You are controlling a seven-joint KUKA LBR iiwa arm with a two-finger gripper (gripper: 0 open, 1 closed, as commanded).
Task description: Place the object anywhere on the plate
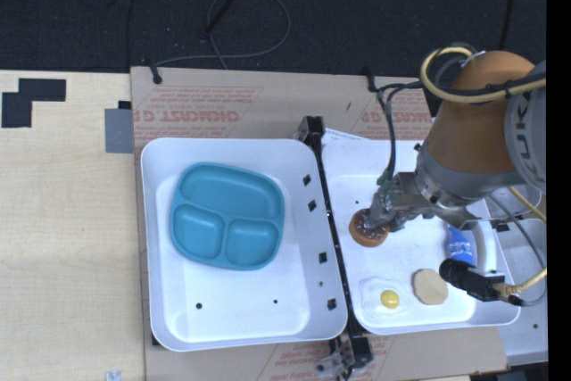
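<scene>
Pale wood counter (62, 227) is carrying a cardboard sheet (259, 107) with two shallow white bins lying side by side on it. Nearest the camera, along the front wall of the right bin (419, 321), a fried egg toy (384, 298) is lying just beside a round tan cookie-like piece (430, 287). A little further in, a blue and white item (460, 246) is sitting near the arm's cabling. Beyond that, the gripper (378, 211) is reaching down over a brown doughnut-shaped object (367, 230) and appearing to touch its top; whether the fingers are clenched on it or released cannot be told from this angle. The grey arm with its orange band (482, 120) is looming over the bin's far right part. In the left bin (178, 308), the blue three-compartment plate (227, 215) is resting toward the far side, well apart from the doughnut. Furthest off, dark carpet with loose cables (250, 13) is stretching behind the counter.
</scene>
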